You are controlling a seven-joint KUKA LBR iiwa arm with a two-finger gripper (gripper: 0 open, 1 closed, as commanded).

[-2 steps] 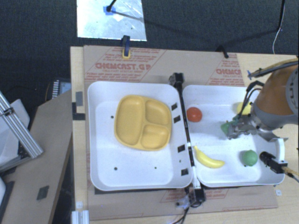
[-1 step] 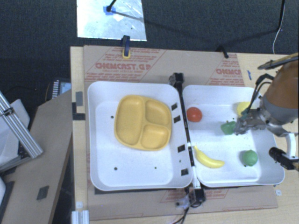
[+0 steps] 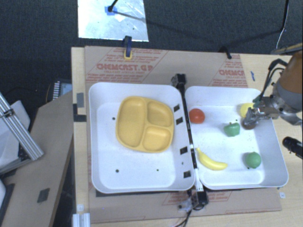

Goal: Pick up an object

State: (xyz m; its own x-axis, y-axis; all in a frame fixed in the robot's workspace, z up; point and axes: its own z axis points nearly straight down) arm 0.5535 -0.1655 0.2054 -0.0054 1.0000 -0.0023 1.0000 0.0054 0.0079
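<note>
The right bin point(image 3: 270, 141) holds a red tomato point(image 3: 197, 116), a green pepper point(image 3: 231, 128), a yellow banana point(image 3: 211, 161), a green round fruit point(image 3: 253, 160) and a yellow fruit point(image 3: 245, 109) partly hidden by the gripper. My gripper point(image 3: 249, 121) hangs low over the right bin's far right side, just right of the green pepper and against the yellow fruit. I see nothing between its fingers.
The left bin point(image 3: 102, 126) carries a yellow divided tray point(image 3: 143, 124). A black divider with clips point(image 3: 185, 126) runs between the bins. The arm point(image 3: 289, 93) comes in over the right bin's right edge. A metal plate point(image 3: 112, 13) lies behind the bench.
</note>
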